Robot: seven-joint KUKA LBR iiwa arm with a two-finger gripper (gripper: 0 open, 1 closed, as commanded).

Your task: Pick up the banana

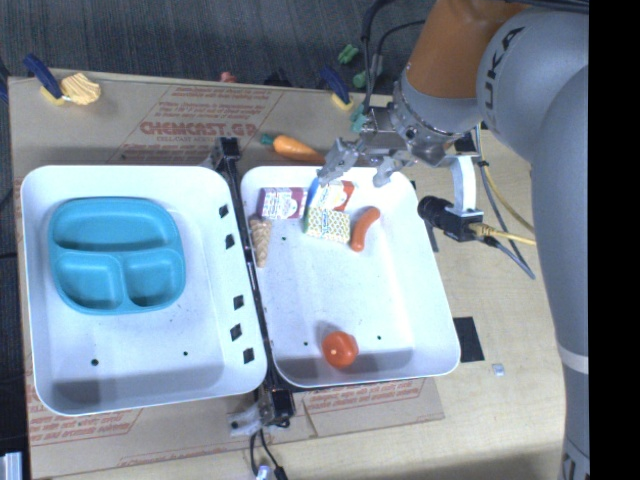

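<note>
My gripper point(358, 173) hangs over the back edge of the right bin point(430, 298), its two fingers spread apart and open, nothing between them. Just below it lie a small red-and-white packet point(341, 196), a patterned cracker-like packet point(327, 225) and a thin green-blue stick point(311, 203). A pale tan elongated item point(260, 240) lies along that bin's left wall; I cannot tell whether it is the banana. An orange-red sausage point(363, 227) lies to the right of the packets.
A purple-and-white box point(279, 204) sits at the right bin's back left, a red-orange ball point(339, 349) near its front. A carrot point(296, 148) lies on the cardboard behind the bins. The left bin point(40, 348) holds a blue divided tray point(118, 252).
</note>
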